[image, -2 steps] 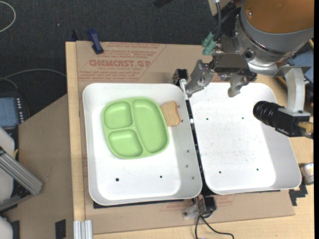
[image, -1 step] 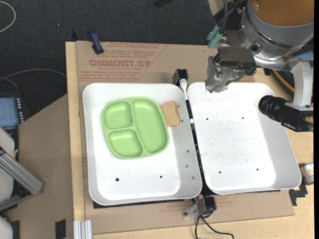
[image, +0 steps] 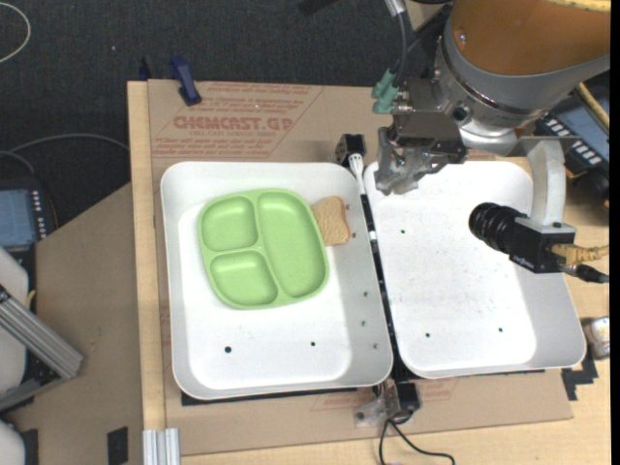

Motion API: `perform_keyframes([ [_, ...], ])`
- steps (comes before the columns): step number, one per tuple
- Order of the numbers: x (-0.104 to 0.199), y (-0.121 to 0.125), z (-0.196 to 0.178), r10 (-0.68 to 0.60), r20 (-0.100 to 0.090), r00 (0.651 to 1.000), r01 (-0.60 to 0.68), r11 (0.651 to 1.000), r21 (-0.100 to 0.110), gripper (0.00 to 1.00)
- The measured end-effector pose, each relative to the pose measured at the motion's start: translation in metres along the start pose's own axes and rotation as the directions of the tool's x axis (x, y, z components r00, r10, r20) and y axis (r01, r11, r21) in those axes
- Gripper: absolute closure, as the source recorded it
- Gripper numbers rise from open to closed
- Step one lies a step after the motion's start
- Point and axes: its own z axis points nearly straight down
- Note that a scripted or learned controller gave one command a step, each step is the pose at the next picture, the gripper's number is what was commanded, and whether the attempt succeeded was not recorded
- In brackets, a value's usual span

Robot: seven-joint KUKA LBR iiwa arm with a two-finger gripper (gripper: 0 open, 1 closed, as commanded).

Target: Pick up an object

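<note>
A green plate (image: 262, 248) with three compartments lies in the left bin (image: 194, 356). A tan, biscuit-like piece (image: 332, 221) rests against the plate's right rim, close to the divide between the bins. My gripper (image: 395, 176) hangs over the far left corner of the right bin (image: 465, 327), just right of that divide. It is to the right of the tan piece and slightly beyond it. Nothing shows in the gripper.
A black cylindrical device (image: 504, 229) on a white bracket (image: 547, 187), with a cable, juts over the right bin's right side. Both bins sit on a cardboard sheet (image: 232, 114). A blue clip (image: 184, 80) lies at its far left corner.
</note>
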Motion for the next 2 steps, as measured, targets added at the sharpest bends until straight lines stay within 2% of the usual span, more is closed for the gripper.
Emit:
perform_keyframes([
  [1, -0.019, 0.0, -0.064, 0.004, -0.002, 1.0, -0.004, 1.0, -0.013, 1.0],
  [2, -0.018, -0.001, 0.039, 0.004, 0.002, 1.0, -0.004, 1.0, 0.008, 1.0],
])
